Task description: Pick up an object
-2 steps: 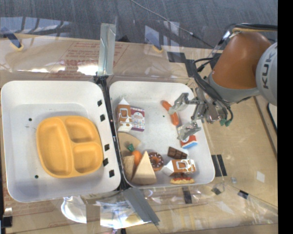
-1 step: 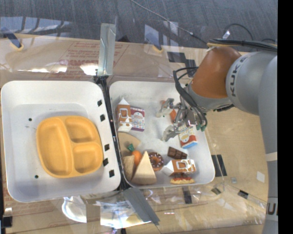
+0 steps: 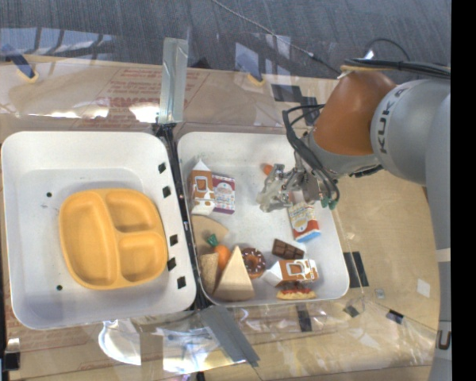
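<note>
Looking down, camera view: two white bins are being shown side by side on the tabletop (image 3: 381,213).
Left bin (image 3: 24,213): a yellow divided tray (image 3: 111,236) is being carried in it.
Right bin (image 3: 246,145): toy food items are being held, among them a small carton (image 3: 213,190) near the left wall, a wedge block (image 3: 235,276) at the lower edge, a brown piece (image 3: 287,250), and a red-and-white carton (image 3: 305,222) toward the right.
Arm: the jaws (image 3: 289,189) are being lowered into the right bin, just above and beside the red-and-white carton.
Jaw state: whether they are apart or together cannot be told; the wrist clutter is blurring them.
Step in hand: an approach is judged to be under way; nothing is being seen as gripped.
Next move: a descent onto one item, likely the red-and-white carton, is being called for, then a firm closing and a lift clear of the neighbours.
</note>
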You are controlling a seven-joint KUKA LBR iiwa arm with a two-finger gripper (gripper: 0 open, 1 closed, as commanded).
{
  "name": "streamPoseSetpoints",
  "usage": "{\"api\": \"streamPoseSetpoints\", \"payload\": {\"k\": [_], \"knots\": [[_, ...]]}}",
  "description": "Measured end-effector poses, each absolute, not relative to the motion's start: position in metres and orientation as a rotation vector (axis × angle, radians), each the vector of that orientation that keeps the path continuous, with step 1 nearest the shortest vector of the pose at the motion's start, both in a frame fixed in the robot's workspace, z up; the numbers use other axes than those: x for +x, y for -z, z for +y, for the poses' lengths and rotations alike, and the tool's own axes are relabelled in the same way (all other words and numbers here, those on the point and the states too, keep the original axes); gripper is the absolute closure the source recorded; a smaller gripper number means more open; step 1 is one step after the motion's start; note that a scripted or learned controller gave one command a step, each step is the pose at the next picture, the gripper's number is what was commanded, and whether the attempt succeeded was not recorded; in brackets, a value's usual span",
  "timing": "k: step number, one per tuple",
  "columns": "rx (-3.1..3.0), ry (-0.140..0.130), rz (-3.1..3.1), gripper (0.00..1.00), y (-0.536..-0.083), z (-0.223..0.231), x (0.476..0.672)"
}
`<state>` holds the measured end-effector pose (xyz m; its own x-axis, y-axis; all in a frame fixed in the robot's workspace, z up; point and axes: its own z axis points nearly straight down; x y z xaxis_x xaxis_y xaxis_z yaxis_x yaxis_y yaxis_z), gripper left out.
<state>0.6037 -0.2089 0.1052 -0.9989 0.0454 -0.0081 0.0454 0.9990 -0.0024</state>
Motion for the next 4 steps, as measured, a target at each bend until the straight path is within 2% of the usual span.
{"api": "streamPoseSetpoints", "payload": {"k": [1,2,3,4], "knots": [[0.070,0.004,3.133,0.00,-0.105,-0.208,0.604],[0.399,0.000,3.113,0.00,-0.093,-0.174,0.633],[0.214,-0.001,3.133,0.00,-0.093,-0.209,0.590],[0.445,0.000,3.104,0.00,-0.095,-0.209,0.608]]}}
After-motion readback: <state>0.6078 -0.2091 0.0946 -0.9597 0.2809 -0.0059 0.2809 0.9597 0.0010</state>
